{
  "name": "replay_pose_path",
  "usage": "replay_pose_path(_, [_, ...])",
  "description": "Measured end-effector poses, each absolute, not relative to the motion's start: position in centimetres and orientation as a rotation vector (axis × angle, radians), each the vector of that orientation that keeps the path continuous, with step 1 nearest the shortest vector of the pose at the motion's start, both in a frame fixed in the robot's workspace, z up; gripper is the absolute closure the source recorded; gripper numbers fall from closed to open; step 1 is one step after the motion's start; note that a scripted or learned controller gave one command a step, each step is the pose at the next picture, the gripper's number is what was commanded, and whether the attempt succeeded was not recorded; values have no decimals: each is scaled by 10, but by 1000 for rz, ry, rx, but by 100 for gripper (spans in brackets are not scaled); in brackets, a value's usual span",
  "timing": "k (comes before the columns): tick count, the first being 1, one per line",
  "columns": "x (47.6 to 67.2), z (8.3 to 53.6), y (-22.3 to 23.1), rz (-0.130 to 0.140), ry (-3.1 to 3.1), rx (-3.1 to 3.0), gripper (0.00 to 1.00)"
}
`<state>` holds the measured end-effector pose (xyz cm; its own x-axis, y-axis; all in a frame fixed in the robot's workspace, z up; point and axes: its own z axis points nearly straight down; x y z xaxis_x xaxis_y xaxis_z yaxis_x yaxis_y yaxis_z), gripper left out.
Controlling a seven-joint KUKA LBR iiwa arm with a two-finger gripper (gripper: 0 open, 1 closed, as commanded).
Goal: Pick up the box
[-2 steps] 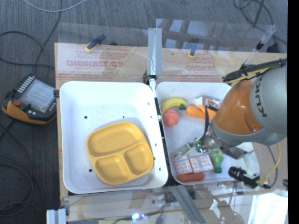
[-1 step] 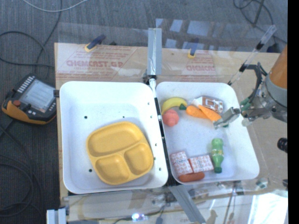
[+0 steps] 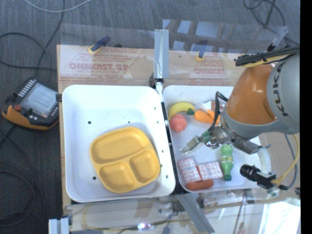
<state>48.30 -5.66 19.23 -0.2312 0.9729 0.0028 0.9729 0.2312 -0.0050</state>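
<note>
Gripper (image 3: pixel 195 144) spread open, holding nothing, poised over right bin (image 3: pixel 171 130) floor. Box (image 3: pixel 199 171) just below: flat, white with red print, beside green bottle (image 3: pixel 226 162).

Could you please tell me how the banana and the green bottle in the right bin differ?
The banana is yellow and curved; the green bottle is straight and green with a pale cap end. The banana lies crosswise near the bin's far left corner; the bottle lies lengthwise toward the near side, just below the tool. Both rest in the right bin.
</note>
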Motion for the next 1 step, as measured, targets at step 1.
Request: replay_pose_path(1, [483,192,-57,3,-2461,-1945,0])
